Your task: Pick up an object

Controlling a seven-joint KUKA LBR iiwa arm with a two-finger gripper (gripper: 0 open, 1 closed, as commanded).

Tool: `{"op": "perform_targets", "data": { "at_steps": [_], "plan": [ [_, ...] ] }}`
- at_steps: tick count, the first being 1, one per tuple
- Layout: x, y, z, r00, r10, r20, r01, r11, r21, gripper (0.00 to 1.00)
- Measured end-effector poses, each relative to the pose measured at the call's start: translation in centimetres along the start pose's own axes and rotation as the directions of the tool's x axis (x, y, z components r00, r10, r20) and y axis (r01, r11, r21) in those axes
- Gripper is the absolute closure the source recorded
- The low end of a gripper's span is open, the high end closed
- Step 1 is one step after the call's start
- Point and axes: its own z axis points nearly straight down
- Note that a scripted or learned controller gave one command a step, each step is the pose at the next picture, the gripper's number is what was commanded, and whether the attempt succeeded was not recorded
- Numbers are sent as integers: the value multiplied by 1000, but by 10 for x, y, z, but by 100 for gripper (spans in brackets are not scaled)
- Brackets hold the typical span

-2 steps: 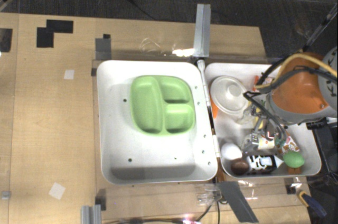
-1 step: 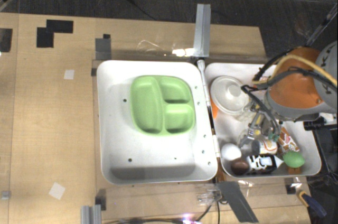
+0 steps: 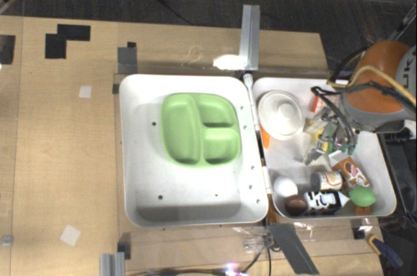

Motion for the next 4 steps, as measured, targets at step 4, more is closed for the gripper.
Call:
{"op": "perform_targets", "data": {
  "at_steps": [4],
  "plan": [
    [55, 75, -160, 996, 86, -6, -86, 996, 1, 100]
  ]
}}
